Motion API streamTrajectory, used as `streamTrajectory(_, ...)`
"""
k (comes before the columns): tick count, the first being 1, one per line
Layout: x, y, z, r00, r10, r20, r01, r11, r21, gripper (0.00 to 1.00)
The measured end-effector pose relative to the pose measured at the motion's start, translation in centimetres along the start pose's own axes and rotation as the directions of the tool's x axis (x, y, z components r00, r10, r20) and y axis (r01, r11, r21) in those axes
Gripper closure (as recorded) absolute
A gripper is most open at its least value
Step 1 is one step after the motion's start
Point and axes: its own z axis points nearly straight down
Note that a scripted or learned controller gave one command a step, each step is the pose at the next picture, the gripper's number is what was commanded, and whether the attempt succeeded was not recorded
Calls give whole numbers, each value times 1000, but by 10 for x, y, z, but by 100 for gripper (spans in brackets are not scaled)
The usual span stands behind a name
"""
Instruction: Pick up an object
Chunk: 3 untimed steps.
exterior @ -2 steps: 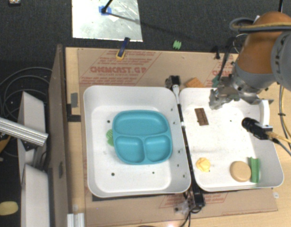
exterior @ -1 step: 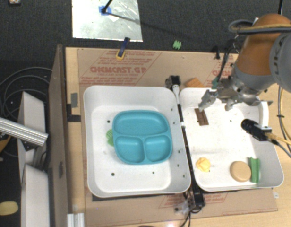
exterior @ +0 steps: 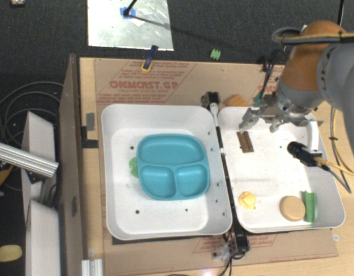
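Note:
My gripper (exterior: 261,121) hangs over the far part of the right bin (exterior: 269,165), its two fingers spread open with nothing between them. Just below its left finger a small brown rectangular block (exterior: 245,141) lies on the bin floor. Near the front of the same bin sit a yellow lumpy object (exterior: 246,200), a tan round object (exterior: 292,208) and a green strip (exterior: 310,206) that touches the tan one. In the left bin (exterior: 116,154) a blue divided tray (exterior: 173,165) lies flat, and a green thing (exterior: 133,165) peeks out from under its left edge.
A ridge where the two bin rims meet (exterior: 220,154) runs between the bins. An orange-tan piece (exterior: 235,100) lies on the cardboard behind the right bin. The middle of the right bin's floor is bare white.

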Motion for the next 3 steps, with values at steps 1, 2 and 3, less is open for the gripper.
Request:
streamTrajectory(1, -20, 12, 104, 1000, 2, 0, -2, 1000, 5, 0)
streamTrajectory(2, -26, 21, 98, 1000, 0, -2, 0, 1000, 0, 0)
streamTrajectory(3, -26, 22, 87, 1000, -2, -2, 2, 1000, -3, 100)
